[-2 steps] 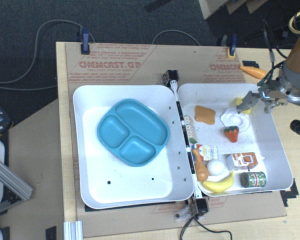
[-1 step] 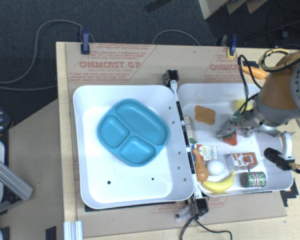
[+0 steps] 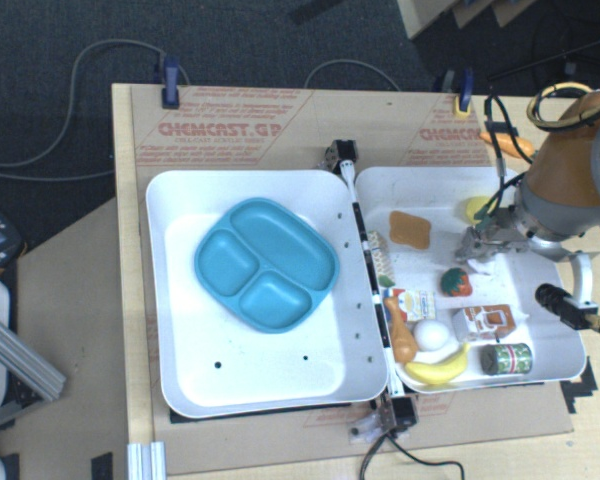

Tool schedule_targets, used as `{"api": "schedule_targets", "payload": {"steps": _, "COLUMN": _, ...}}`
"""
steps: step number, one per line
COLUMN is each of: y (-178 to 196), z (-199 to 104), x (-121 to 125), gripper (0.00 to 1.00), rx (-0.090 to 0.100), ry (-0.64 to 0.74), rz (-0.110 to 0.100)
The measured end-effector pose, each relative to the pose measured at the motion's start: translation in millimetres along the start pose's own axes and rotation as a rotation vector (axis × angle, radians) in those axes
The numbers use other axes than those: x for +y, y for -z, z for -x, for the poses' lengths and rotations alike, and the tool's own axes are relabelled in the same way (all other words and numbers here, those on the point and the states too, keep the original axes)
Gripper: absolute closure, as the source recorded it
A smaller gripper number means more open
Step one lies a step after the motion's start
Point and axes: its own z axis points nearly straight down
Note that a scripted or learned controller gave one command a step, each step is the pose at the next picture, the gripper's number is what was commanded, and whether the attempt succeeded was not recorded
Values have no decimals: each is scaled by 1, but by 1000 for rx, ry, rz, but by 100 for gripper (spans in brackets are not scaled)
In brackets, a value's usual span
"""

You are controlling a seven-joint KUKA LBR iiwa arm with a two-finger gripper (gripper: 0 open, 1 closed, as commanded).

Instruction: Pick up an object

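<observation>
Blue divided plate (image 3: 266, 264) in left bin (image 3: 180, 368); cables (image 3: 100, 58) behind bench.

the arm (image 3: 570, 173) runs off the right edge, so most of it's cut. gripper (image 3: 477, 248) is a dark blurry clump, can't read its fingers. a yellow thing (image 3: 477, 208) sits half hidden behind it. labels on the can (image 3: 507, 359) and small carton (image 3: 488, 320) are too tiny to read.

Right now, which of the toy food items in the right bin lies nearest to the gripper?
The strawberry, red with a green top, lies just below the gripper. The brown bread slice sits farther left, and the banana and white egg lie toward the bin's front.
</observation>
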Motion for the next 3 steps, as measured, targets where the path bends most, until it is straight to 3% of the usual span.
{"api": "schedule_targets", "payload": {"steps": 1, "y": -6, "z": -80, "x": -3, "gripper": 100, "rx": 2, "ry": 6, "rz": -6}}
{"api": "schedule_targets", "payload": {"steps": 2, "y": -10, "z": -77, "x": -6, "gripper": 0, "rx": 4, "ry": 0, "rz": -14}}
{"api": "schedule_targets", "payload": {"steps": 3, "y": -15, "z": -65, "x": -76, "gripper": 0, "rx": 5, "ry": -4, "rz": -19}}
